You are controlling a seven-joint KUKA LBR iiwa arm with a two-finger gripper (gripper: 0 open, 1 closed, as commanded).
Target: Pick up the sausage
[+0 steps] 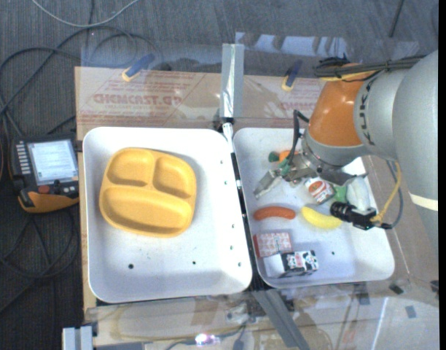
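Lowering squarely over the sausage (274, 213) is advised; whether the jaws of the gripper (270, 181) are parted cannot be told, and the banana (321, 218) lies just beside.

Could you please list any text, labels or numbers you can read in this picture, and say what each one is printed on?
"CHEMCAST": red print, seen mirrored, on the brown sheet behind the bins.
"KU": black letters on the grey arm, cut off.
Red card, black-and-white box, handheld screen: too small to read.

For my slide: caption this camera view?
Gripper poised above the sausage in the right bin.
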